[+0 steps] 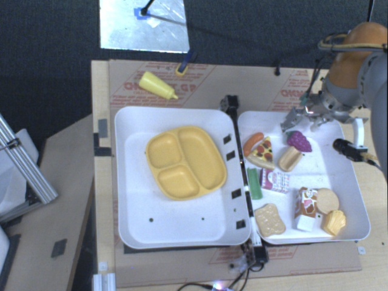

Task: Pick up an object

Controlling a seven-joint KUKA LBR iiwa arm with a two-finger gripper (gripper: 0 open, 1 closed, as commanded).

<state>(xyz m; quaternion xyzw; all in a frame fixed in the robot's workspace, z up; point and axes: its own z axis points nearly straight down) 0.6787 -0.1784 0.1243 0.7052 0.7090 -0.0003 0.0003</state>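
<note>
My gripper (301,121) hangs over the far edge of the right bin (348,183), its fingers open with nothing between them. Just below it lies a purple bunch of grapes (299,141), with a tan bread roll (290,159) beside that. To their left sit a pizza slice (262,152) and a red-orange sausage (252,142). Toward the near side are a green stick (253,183), a pink and white packet (276,180), a slice of toast (270,219), a small carton (306,209), a round cookie (327,200) and a yellow piece (333,222).
The left bin (130,211) holds a yellow three-compartment plate (185,162). A yellow mustard bottle (156,85) lies on the bench behind the left bin. A black part (350,150) sticks out over the right bin's right side. A grey sheet (144,16) lies farther back.
</note>
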